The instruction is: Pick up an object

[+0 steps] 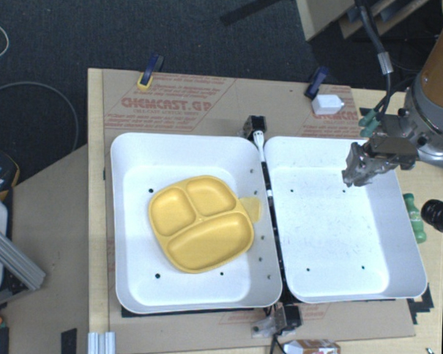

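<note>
The end effector [356,173] hangs above the right bin [334,280]; its state I cannot tell. This looks like the approach: next it must cross to the yellow plate [200,223].

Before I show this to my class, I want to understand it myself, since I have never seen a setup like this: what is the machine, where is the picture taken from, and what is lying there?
The picture comes from one fixed camera above a bench, looking down at a slant. Two shallow white bins sit side by side: the left bin and the right bin. The machine is a robot arm, grey with an orange band, reaching in from the picture's right. At its end is the tool, the part meant for grasping, hanging over the upper part of the right bin. I see nothing between its fingers. In the left bin lies a yellow divided plate with three compartments, lying flat, face up. The job is to pick up an object; that is not yet done.
</note>
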Robot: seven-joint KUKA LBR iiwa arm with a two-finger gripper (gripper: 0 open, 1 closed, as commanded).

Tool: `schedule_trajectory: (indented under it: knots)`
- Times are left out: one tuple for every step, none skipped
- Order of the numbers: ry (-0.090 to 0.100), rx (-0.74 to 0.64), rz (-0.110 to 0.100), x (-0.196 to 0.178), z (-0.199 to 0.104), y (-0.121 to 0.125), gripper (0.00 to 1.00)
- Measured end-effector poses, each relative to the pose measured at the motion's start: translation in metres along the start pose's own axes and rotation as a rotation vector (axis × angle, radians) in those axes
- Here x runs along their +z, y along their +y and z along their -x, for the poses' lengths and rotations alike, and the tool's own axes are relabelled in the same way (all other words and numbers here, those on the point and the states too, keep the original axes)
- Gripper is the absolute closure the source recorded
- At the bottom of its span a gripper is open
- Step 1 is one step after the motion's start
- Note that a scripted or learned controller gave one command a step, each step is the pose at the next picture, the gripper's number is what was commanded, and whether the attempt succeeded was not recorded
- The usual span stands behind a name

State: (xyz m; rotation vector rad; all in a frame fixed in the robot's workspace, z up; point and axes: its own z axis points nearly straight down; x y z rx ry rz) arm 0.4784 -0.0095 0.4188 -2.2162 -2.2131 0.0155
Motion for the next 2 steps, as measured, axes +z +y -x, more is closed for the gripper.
schedule_trajectory:
  knots:
    - [0.001, -0.005, 0.008, 0.08, -0.053, 0.007, 1.0]
    - [0.001, -0.004, 0.021, 0.023, -0.06, 0.002, 1.0]
